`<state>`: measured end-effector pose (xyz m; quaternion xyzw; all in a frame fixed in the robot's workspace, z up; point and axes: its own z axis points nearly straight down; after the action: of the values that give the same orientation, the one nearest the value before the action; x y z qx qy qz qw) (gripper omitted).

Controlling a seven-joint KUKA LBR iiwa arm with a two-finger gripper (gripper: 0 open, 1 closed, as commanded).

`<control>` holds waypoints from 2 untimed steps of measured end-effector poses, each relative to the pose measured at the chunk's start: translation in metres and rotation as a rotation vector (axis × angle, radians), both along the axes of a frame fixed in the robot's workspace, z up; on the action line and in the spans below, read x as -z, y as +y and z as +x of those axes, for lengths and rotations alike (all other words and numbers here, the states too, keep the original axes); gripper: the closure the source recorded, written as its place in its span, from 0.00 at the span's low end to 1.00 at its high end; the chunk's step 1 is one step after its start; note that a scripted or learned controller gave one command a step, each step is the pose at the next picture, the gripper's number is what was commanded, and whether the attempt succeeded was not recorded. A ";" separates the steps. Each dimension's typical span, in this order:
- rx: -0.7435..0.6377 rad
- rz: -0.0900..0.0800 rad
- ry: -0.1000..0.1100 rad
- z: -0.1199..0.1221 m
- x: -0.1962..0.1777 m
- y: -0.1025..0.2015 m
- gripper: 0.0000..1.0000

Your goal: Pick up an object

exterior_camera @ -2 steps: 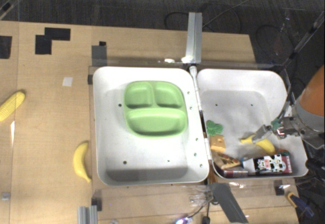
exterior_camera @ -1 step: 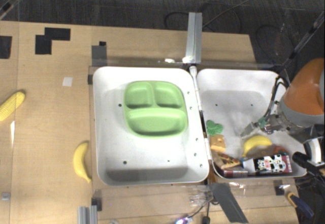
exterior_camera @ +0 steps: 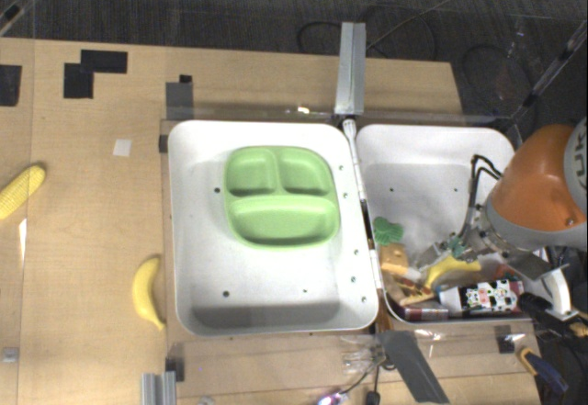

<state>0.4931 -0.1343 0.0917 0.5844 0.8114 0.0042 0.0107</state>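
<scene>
— What's in front of you on the tabletop (exterior_camera: 92, 238)?

— You have two white bins. Your left bin (exterior_camera: 197, 210) holds a green divided tray (exterior_camera: 278, 195). In your right bin (exterior_camera: 423, 164), the pincer (exterior_camera: 457, 245) sits low over a pile at the near edge: a yellow banana (exterior_camera: 450, 271), a green piece (exterior_camera: 388, 231), a dark patterned box (exterior_camera: 487, 296).

— And outside the bins?

— You'll see another banana (exterior_camera: 145, 291) just beside the left bin, and a corn cob (exterior_camera: 20, 191) at the far left.

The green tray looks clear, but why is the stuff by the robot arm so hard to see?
In the camera view, even light shows the green divided tray crisply; the small toys are piled together, partly under the arm's orange band, and its shadow falls across the right bin.
</scene>
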 end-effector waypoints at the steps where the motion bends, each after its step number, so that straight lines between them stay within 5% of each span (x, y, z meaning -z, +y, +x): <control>1: -0.003 0.004 -0.004 0.002 -0.011 0.003 1.00; 2: 0.027 0.003 0.003 0.047 0.000 0.035 1.00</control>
<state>0.5405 -0.0992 0.0914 0.5953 0.8034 0.0044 0.0088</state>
